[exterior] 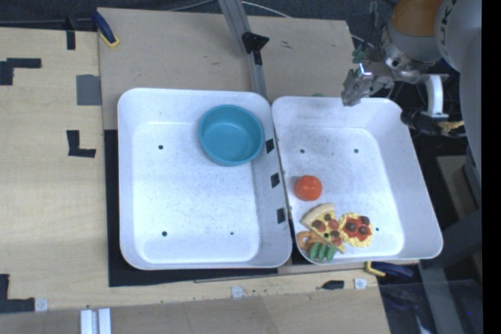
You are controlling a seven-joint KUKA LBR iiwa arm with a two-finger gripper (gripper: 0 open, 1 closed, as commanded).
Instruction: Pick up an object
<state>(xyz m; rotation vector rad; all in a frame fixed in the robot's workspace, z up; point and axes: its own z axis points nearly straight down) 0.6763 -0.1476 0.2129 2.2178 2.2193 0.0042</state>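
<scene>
Gripper [356,87] above right bin's [407,168] far rim, small and blurry, can't tell its state. Orange ball [308,187] mid-bin; pizza slice [323,224] and other toy food [356,229] near front. Blue bowl [230,134] in left bin [149,192].

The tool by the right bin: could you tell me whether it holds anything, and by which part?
Nothing is held: the tool hangs at the right bin's far edge, apart from the toys.
</scene>
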